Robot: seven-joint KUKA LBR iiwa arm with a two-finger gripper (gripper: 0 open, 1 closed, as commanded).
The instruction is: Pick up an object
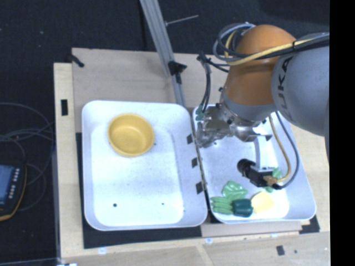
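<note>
The arm [260,76] reaches in from the right, its orange band above the wrist sitting over the far half of the right bin [222,165]. The hand [207,132] hangs at that bin's far left corner, close to the wall it shares with the left bin [133,187]. From this slant the hand is a tangle of grey metal and cables, so I cannot tell whether it is open or closed, or whether it touches the bin floor.

The things to pick lie in two places. In the left bin a yellow bowl [131,134] stands upright in the far left part, mouth up. The rest are bunched along the near edge of the right bin, well apart from the hand:
- a light green piece [233,190], the farthest of the cluster
- a darker green piece [221,205], near the bin's near left corner
- a dark teal block [242,207], touching or overlapping both green pieces
- a pale yellow lump [263,202], just right of the block

Both bins sit side by side on a pale counter [122,73]. A metal rail [158,35] slants down from the top of the view to the gap between the bins. Off the counter at the far left lies a handheld device [10,187] with a cable.
</note>
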